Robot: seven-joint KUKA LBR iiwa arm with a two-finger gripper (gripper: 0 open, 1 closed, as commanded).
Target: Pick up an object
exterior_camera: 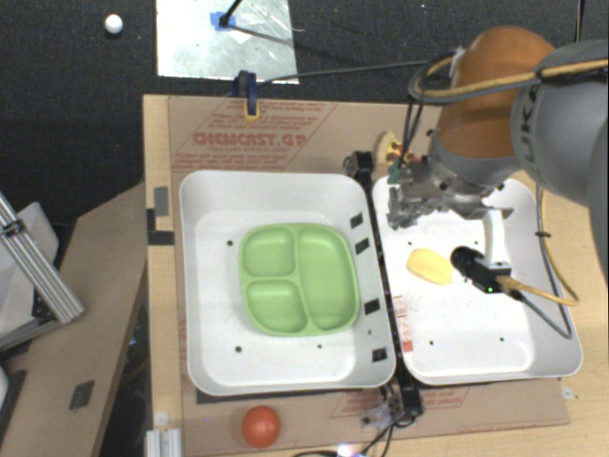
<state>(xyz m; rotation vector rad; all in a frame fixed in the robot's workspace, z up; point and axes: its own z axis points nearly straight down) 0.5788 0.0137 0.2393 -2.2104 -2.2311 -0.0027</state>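
Camera view: I see the left bin (pixel 214 350) holding a green divided tray (pixel 297 279). The right bin (pixel 476 341) holds a yellow object (pixel 430 266), left of centre. The gripper (pixel 404 215) hangs near it, toward the far-left corner, not touching; can't tell if it's open or closed. An orange ball (pixel 260 425) sits on the bench outside the bins.

bench (pixel 285 131) | left bin (pixel 205 255) — right bin (pixel 495 350), side by side | orange ball (pixel 260 426) at front edge
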